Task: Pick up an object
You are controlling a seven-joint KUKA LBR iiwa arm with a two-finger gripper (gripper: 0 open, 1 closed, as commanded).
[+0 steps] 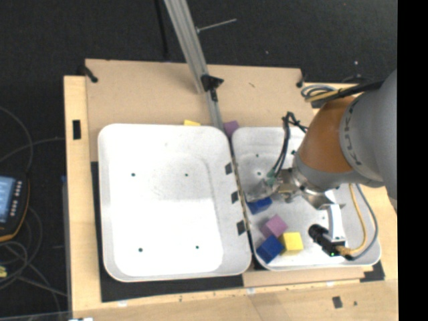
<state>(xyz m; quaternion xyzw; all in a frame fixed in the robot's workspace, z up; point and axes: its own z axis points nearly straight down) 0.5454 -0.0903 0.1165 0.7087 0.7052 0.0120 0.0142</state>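
The right bin (257, 146) holds several small blocks: a blue block (259, 205) near its left wall, a purple block (274, 226), a yellow block (292, 241) and a second blue block (270, 249) near the front. My gripper (263, 192) reaches down into this bin from the right and sits just above and against the upper blue block. The grey wrist with its orange band (324, 146) hides the bin's right half.
The left bin (164, 199) lies beside the right one. A yellow piece (192, 122) and a purple block (231, 128) rest on the bench behind the bins. A slanted metal pole (190, 39) rises at the back. Cables (361, 219) hang by the wrist.
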